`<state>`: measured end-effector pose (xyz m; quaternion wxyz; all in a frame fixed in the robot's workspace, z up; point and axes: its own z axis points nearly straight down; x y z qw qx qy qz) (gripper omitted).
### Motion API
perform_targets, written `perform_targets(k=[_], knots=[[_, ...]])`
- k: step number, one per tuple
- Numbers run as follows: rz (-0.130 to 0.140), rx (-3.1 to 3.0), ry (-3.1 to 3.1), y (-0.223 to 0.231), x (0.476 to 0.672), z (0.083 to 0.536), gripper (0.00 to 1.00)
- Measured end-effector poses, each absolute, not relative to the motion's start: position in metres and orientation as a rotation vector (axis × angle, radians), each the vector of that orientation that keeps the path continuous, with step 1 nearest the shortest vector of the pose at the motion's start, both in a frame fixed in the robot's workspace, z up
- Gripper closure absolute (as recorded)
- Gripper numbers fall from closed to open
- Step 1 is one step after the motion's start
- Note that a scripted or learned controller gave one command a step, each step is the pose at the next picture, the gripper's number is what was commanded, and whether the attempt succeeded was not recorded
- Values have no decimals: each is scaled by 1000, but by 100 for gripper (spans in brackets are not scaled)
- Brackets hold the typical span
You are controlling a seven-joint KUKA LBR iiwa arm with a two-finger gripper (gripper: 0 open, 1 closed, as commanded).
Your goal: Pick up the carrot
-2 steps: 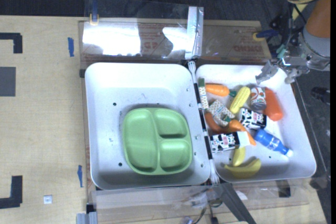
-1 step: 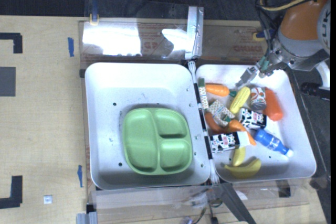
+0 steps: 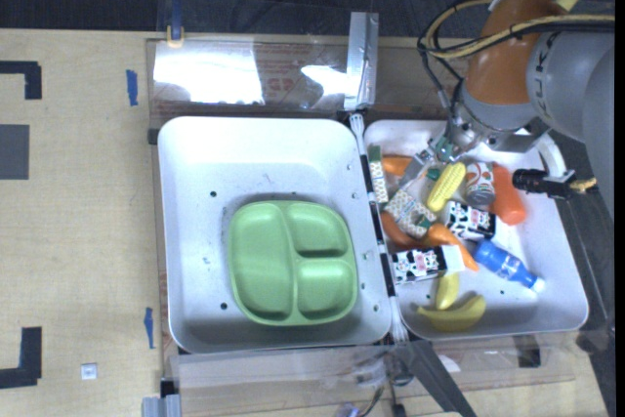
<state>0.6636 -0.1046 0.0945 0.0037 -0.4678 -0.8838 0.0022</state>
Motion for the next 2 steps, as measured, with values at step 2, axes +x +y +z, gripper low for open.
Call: perform_targets(k=[2], knots=[[-2, -1002, -2976, -128, 554, 150, 0]])
